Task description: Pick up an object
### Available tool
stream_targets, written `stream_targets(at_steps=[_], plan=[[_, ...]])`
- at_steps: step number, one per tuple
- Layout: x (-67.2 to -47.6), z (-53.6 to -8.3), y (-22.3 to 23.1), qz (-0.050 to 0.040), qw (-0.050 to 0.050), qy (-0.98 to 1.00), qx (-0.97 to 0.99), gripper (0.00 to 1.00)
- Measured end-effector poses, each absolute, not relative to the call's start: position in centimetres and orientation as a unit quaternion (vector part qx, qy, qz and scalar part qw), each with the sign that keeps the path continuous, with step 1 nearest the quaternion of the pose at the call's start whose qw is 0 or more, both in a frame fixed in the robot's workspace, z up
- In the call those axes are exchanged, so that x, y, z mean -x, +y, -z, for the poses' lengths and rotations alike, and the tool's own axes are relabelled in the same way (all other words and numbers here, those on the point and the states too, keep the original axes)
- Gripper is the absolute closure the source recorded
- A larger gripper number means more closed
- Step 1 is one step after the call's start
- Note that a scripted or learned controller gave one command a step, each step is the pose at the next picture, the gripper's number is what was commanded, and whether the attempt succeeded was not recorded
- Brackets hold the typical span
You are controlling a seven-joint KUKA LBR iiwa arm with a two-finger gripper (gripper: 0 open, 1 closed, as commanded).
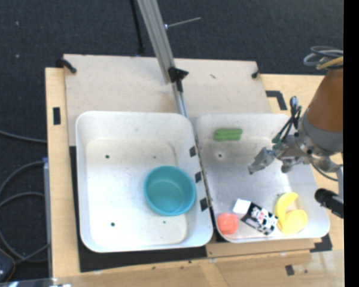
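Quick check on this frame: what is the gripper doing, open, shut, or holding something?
Gripper: cannot be told; it hangs over the right bin, with nothing visibly in it.

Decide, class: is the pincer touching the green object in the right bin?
Apart. The camera view shows bare white bin floor between the pincer and the green object, which lies alone near the far wall of the right bin.

No text, label, brand or number can be read anywhere. The small black-and-white box (258, 217) at about five o'clock in the right bin (227, 160) bears a pattern, too small to make out.
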State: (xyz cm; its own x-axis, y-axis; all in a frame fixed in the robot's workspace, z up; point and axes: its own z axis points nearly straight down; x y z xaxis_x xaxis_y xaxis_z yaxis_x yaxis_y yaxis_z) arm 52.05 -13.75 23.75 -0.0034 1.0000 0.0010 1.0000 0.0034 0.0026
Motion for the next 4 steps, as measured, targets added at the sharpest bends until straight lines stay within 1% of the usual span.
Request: stream_targets(at_steps=[1, 2, 3, 4], plan=[[-52.0, -23.7, -13.8, -0.0013, 0.001, 0.708, -0.707, 0.0], [-52.6, -17.6, -13.9, 0.0022, -0.001, 0.706, -0.708, 0.0], [-51.8, -12.4, -13.2, 0.0022, -0.001, 0.707, -0.708, 0.0], [-51.8, -10.0, -13.4, 0.0013, 0.001, 0.706, -0.708, 0.0]])
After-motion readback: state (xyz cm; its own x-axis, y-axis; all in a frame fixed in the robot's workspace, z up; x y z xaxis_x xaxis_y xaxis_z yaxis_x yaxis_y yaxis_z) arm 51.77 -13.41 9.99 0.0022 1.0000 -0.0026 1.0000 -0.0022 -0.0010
